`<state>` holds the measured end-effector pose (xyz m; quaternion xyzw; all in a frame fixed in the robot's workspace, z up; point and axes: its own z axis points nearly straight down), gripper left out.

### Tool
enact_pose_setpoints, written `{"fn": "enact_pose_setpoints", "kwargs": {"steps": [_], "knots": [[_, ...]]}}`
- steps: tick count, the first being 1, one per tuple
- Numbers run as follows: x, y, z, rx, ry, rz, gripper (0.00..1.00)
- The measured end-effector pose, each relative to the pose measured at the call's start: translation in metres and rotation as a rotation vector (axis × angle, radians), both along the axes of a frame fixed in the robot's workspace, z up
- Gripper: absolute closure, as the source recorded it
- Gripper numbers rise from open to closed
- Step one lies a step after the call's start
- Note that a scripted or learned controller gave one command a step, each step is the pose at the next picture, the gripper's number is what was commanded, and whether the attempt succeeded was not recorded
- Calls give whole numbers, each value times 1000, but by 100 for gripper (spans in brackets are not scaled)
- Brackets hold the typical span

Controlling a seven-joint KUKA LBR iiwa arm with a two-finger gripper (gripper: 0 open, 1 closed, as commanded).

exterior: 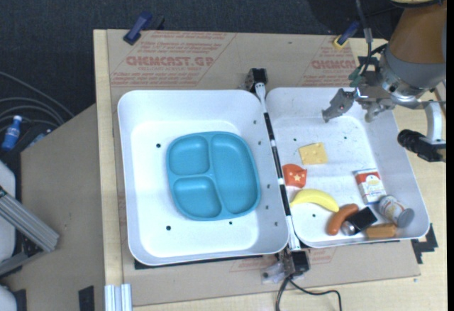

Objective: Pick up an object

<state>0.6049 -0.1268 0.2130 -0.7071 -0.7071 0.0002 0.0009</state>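
1. The gripper (352,106) hangs with fingers spread, grasping nothing, over the right bin's (333,98) far end.
2. The toys crowd its near corner; reaching for the banana (316,198) could nudge the sausage (341,218) beside it.

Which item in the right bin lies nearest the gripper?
The yellow cheese slice: it lies alone mid-bin, below the gripper; the other items cluster farther down.
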Motion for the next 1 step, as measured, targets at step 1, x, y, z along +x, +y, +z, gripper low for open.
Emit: {"fn": "enact_pose_setpoints", "kwargs": {"steps": [1], "knots": [[11, 35, -129, 0, -1, 1, 0]]}}
